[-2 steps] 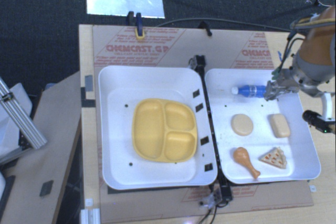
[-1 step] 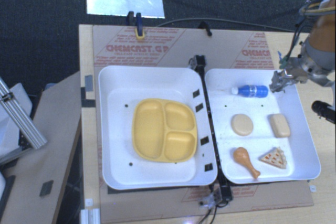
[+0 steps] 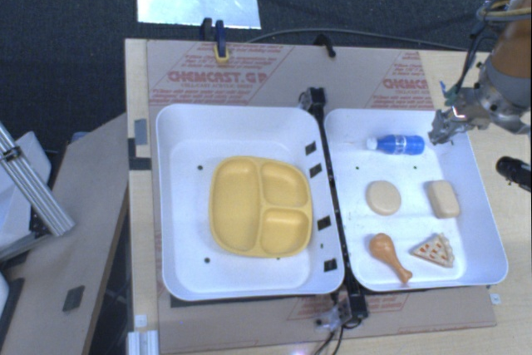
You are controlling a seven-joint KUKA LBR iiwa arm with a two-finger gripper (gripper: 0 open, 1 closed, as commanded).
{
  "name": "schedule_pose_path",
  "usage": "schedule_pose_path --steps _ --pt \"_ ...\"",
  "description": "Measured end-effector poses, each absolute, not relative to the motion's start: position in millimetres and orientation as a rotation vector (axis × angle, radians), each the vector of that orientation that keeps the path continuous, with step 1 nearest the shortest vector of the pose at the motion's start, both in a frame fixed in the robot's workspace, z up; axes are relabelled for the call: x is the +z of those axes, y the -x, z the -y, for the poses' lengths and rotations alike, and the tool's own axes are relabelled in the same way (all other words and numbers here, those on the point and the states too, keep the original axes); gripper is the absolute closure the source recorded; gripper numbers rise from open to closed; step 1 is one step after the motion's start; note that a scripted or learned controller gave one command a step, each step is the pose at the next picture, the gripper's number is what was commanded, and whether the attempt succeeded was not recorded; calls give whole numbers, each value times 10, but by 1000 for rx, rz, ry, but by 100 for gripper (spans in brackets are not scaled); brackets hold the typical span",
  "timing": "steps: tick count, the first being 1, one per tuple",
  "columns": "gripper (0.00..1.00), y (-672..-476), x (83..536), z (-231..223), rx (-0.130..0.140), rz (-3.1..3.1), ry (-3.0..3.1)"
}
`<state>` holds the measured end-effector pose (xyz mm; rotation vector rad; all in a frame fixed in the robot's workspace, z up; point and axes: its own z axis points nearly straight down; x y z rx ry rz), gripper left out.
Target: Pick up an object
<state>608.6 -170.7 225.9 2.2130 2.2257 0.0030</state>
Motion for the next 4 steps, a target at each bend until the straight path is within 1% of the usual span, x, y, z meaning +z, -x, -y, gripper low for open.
schedule_pose_path --steps 1,2,3,4 --pt "100 -6005 2229 1103 4 -2232 -2212" --pt "100 -5760 2208 551 3 -2233 -2212" --pt "100 -5717 2220 72 3 -2233 -2211" --pt "100 -5479 2198 -514 2 -2235 -2212"
